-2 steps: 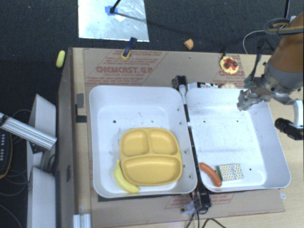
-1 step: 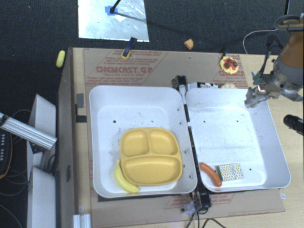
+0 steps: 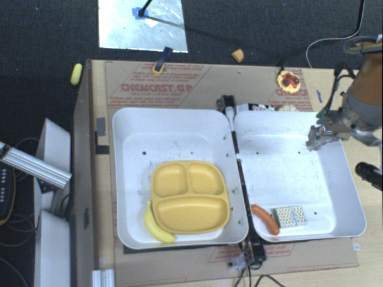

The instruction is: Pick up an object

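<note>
Beside the smooth yellow compartment tray [image 3: 190,197] lies a curved banana [image 3: 155,226].

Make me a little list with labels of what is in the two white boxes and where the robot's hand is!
left bin: yellow divided plate, with a banana lying against its near-left edge
right bin: orange sausage and a small patterned packet, side by side near the front edge
gripper: over the far right part of the right bin, away from the sausage and packet
held: nothing seen in the gripper
outside the bins: small red and yellow toy on the board behind the right bin
</note>
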Controlling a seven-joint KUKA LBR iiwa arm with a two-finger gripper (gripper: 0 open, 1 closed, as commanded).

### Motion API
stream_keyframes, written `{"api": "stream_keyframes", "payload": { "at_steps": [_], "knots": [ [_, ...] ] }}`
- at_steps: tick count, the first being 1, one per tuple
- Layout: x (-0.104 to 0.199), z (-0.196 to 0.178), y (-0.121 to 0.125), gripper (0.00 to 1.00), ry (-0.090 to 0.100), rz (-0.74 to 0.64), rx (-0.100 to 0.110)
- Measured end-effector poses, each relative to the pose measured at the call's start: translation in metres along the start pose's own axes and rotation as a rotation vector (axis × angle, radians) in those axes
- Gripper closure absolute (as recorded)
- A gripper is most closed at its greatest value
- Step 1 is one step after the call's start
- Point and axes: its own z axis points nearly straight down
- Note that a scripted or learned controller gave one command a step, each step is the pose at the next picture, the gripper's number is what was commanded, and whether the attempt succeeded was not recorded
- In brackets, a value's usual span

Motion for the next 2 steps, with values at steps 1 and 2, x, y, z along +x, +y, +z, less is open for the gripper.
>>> {"api": "stream_keyframes", "payload": {
  "at_steps": [1, 2],
  "knots": [
    [-0.045, -0.009, 0.02, 1.0, -0.001, -0.001, -0.002],
    [-0.062, 0.001, 0.002, 1.0, -0.001, 0.0, 0.0]
  ]
}}
